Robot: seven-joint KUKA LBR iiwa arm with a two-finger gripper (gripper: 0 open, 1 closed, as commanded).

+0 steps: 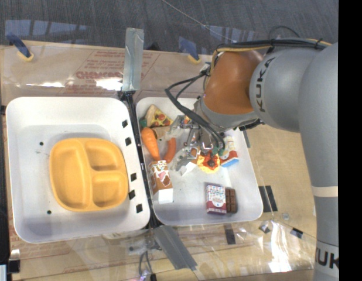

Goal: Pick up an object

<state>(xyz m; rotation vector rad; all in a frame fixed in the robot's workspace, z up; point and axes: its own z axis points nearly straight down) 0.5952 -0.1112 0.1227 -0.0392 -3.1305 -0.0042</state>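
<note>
A single fixed camera looked down at a slant on both white bins (17,157), the arm (298,81) entering from the right.

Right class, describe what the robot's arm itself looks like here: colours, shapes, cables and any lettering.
The arm is built of thick, rounded grey segments, with a glossy orange band above the wrist. Black "KUKA" lettering runs along the grey casing beside that band. Thin black cables loop out around the orange section. Below it sits the gripper, a cluster of small metallic parts.
</note>
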